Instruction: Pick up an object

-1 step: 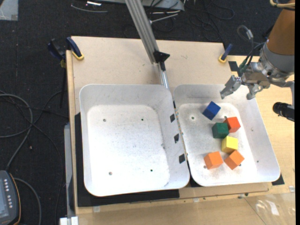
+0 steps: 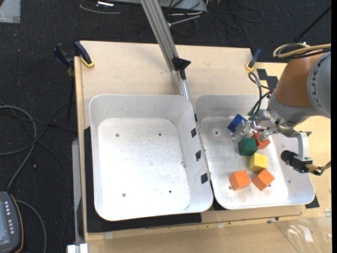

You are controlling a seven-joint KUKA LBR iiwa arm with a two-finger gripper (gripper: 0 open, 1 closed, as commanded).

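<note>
Camera view: in the right white bin point(image 2: 295, 196) the metal gripper point(image 2: 246, 132) is low among small matte cubes, beside the blue cube point(image 2: 235, 123) and above the green cube point(image 2: 247, 147); its grip cannot be told.

Dark carpet floor point(image 2: 37, 157) with loose cables point(image 2: 21, 125) around plywood bench point(image 2: 137, 70).

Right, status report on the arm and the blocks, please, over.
Gripper low in right bin, among blocks. Touching green block, blue block beside. Nothing visibly held. Yellow block crowds close.
</note>
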